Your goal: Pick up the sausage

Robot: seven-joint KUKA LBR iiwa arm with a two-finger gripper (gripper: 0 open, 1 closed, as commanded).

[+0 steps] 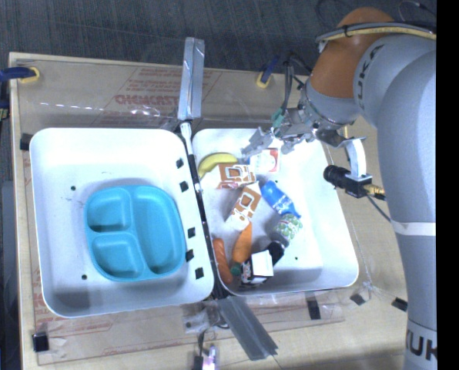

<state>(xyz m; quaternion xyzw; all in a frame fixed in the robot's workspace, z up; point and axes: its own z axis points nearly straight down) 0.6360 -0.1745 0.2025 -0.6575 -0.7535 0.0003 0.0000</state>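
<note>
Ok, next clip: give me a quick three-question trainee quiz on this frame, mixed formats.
1. True or false: the blue divided tray lies in the left bin.
2. Multiple choice: the banana sits in the right bin at its (A) far left corner, (B) near right corner, (C) centre.
3. Short answer: where is the pincer relative to the sausage?

Key
1. True.
2. A.
3. It hovers over the far end of the right bin, beside a small carton with a red label; the sausage lies at the near left edge, next to a carrot. They are well apart.
</note>
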